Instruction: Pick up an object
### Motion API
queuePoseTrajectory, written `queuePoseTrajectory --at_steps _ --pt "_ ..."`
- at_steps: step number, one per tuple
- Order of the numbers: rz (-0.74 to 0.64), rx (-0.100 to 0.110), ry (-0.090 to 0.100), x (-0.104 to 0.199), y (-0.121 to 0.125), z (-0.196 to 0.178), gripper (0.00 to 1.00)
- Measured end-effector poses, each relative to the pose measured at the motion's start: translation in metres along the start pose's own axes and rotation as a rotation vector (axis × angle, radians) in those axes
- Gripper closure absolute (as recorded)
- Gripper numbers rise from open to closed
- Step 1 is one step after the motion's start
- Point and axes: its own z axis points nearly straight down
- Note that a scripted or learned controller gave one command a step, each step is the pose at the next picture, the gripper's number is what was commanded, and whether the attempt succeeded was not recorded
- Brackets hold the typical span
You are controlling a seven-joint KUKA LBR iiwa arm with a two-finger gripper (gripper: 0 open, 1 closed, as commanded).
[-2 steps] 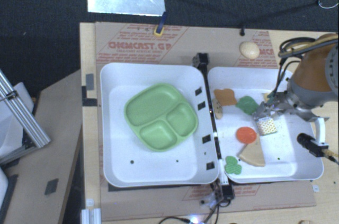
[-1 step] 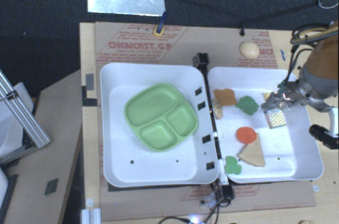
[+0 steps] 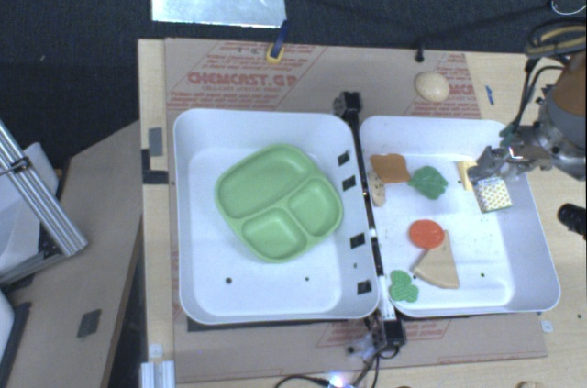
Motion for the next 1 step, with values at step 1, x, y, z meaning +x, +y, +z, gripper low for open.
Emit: queuePoseTrajectory --at_steps 1 --pt "-0.001 0.004 0.001 0.0 0.0009 -0.0035 1.0"
